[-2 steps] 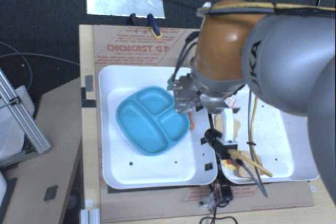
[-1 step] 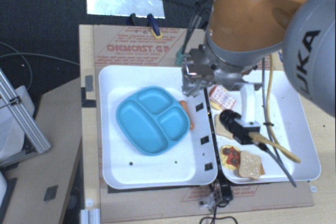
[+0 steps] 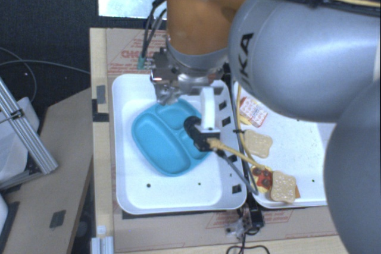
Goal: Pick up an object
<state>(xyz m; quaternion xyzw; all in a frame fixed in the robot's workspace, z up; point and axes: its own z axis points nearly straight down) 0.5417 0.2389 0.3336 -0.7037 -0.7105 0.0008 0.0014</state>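
A blue divided tray (image 3: pixel 165 141) lies in the left white bin (image 3: pixel 172 196). My gripper (image 3: pixel 167 94) hangs right over the tray's far end, with its fingers hidden against the wrist body. In the right bin (image 3: pixel 309 187) lie a red and white packet (image 3: pixel 252 111), a pale cracker-like piece (image 3: pixel 259 143) and a tan biscuit-like piece (image 3: pixel 283 187) on a dark red wrapper.
The grey arm and its orange band (image 3: pixel 202 3) cover the upper right of the scene and much of the right bin. Cardboard (image 3: pixel 128 53) lies under both bins. A metal frame (image 3: pixel 24 134) stands at the left of the bench.
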